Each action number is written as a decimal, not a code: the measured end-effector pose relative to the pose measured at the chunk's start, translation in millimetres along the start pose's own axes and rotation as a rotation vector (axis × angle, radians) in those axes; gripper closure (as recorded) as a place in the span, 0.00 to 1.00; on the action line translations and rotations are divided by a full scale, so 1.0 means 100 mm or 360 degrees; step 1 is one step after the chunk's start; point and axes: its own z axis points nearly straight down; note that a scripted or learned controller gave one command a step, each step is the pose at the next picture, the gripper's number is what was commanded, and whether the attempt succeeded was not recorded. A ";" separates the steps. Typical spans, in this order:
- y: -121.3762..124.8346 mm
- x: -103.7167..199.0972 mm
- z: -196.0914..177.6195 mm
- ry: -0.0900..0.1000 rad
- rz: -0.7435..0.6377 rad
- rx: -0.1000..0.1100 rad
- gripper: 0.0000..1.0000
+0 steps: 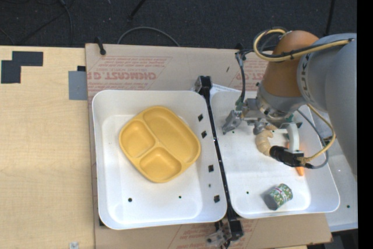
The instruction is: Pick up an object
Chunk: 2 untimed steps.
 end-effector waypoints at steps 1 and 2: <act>0.00 0.01 0.30 -0.0001 0.0002 -0.0006 0.00; 0.00 0.00 0.18 0.0001 0.0005 -0.0007 1.00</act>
